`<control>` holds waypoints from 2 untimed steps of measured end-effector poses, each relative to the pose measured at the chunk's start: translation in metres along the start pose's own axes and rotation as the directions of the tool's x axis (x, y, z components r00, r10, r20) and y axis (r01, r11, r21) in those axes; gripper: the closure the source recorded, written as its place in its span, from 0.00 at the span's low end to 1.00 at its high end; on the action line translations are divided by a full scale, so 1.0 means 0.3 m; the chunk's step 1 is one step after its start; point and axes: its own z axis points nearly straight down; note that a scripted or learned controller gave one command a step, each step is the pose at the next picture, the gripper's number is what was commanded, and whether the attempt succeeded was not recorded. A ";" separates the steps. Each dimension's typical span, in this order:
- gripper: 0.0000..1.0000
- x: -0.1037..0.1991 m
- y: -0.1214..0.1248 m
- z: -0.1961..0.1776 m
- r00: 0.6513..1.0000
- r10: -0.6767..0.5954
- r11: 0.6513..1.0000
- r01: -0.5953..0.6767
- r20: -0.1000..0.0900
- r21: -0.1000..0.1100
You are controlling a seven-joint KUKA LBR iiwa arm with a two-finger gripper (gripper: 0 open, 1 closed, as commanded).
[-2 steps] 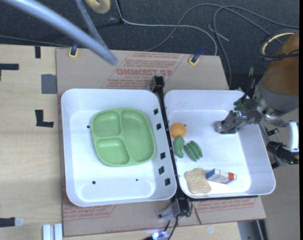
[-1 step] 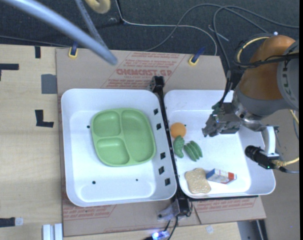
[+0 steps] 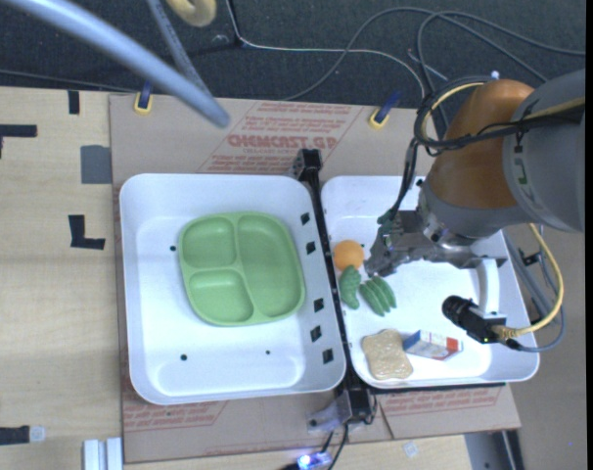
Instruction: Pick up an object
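In the right bin (image 3: 512, 365) lie an orange ball (image 3: 347, 255), two green pod-shaped vegetables (image 3: 367, 293), a tan bread slice (image 3: 387, 354) and a small red, white and blue carton (image 3: 433, 344). My gripper (image 3: 383, 259) hangs low at the bin's left side, just right of the orange ball and right above the green vegetables. Nothing shows between its dark fingers, and whether they are open or shut is hidden by the wrist above them.
The left bin (image 3: 150, 262) holds a green divided plate (image 3: 242, 267). A black divider (image 3: 321, 262) runs between the bins. The arm's grey and orange body (image 3: 492, 155) covers the right bin's upper right, and cables loop along the right rim.
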 end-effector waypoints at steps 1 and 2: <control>1.00 0.201 -0.001 0.008 1.000 -0.001 1.000 0.001 0.000 -0.001; 1.00 0.371 -0.026 0.032 1.000 -0.001 1.000 0.001 0.001 0.000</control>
